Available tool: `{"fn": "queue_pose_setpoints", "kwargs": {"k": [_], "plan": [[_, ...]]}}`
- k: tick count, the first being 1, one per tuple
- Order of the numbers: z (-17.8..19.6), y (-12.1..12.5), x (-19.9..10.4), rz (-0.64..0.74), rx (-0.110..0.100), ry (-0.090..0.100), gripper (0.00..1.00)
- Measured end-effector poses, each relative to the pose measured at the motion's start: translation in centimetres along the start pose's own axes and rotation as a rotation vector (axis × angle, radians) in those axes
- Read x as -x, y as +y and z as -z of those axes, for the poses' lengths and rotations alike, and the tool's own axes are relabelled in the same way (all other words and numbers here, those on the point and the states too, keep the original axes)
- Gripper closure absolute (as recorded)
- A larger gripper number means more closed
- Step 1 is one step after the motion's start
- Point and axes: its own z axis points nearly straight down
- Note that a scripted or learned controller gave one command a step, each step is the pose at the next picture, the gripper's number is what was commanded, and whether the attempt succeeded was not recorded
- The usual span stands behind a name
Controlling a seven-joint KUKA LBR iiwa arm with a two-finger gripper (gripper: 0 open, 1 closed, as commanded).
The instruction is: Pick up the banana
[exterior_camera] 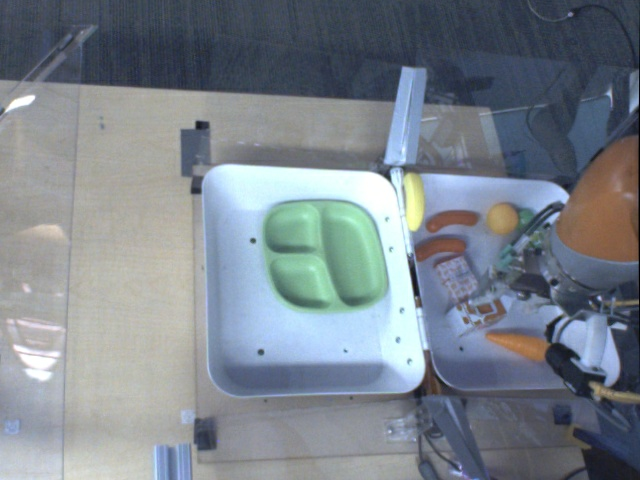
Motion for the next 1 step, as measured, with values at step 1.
{"fn": "queue_pose_setpoints", "kwargs": {"k": [1], "plan": [[-7.14, 3.80, 2.94, -0.003, 0.022, -0.002, 0.00]]}}
